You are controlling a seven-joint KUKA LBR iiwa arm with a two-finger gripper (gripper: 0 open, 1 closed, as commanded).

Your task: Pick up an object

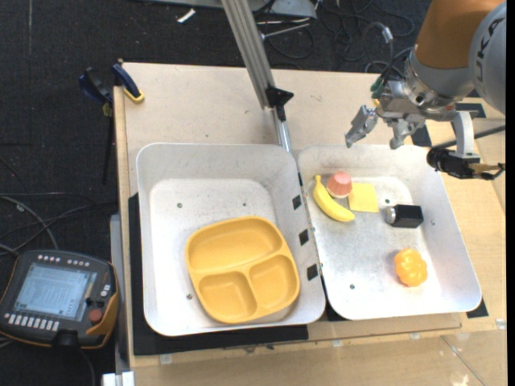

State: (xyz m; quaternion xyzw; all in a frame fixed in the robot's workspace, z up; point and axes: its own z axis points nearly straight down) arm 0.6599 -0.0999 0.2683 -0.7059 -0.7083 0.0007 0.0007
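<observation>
Gripper (380,131) hangs above the far rim of the right bin (451,232), fingers spread apart, nothing between them. Down at its seven o'clock, inside that bin, lies the banana (330,203), touching a pink cup (340,184) and a flat yellow block (364,197). At the gripper's six o'clock, further off, sits a small black box (403,215), and beyond it an orange pepper (410,267). Over in the left bin (161,215), a yellow divided tray (241,268) rests at its five o'clock corner.
</observation>
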